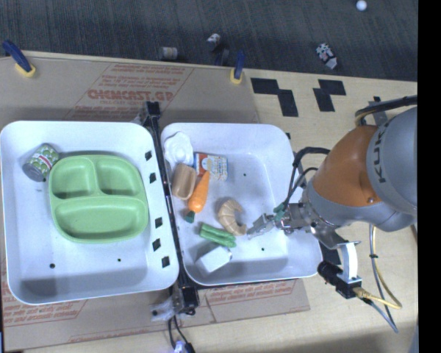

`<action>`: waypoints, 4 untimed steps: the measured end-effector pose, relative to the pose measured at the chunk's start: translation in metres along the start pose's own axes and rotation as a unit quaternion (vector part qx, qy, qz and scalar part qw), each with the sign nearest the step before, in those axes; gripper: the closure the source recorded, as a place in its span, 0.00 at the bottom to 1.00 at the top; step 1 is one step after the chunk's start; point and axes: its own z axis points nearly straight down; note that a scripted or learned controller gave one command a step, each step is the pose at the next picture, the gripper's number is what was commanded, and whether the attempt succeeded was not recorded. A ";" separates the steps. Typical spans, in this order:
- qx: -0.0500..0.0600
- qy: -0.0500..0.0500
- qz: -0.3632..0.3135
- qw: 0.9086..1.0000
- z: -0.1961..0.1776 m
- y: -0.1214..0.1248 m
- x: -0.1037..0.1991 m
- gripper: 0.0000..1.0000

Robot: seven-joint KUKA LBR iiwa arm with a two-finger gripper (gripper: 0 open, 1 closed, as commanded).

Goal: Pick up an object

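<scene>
Camera view, looking down at a slant on two white bins side by side.

Right bin [279, 142]: croissant [231, 215], lying near the bin's middle, just left of the gripper [259, 225]. Gripper tips low in the bin, close beside the croissant's right end; whether they touch it cannot be told, and nothing is seen between the fingers. How wide the fingers stand cannot be told either.

Other contents, right bin: carrot [199, 191], orange, lying lengthwise, touching a tan bread roll [182, 181] on its left; small carton [214, 165] above the carrot; white crumpled item [178, 151] in the upper left corner; green pod [217, 234] below the croissant; white block [214, 258] near the lower edge.

Arm [367, 171]: enters from the right, grey body with orange band, bent over the right bin's right rim, wrist pointing left and down into the bin. Cables loop around the wrist.

Left bin [15, 271]: green divided tray [98, 197] with three compartments; can [40, 161] on its side at the tray's upper left corner, touching it.

Surface: cardboard sheet [132, 87] with red print under the bins, held by blue clamps [19, 57] at its top edge, on a light wooden bench [309, 94] bearing black markers. Dark carpet [95, 13] beyond, with small scattered items.
</scene>
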 end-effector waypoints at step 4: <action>-0.001 -0.001 0.001 1.000 -0.108 0.000 0.000 1.00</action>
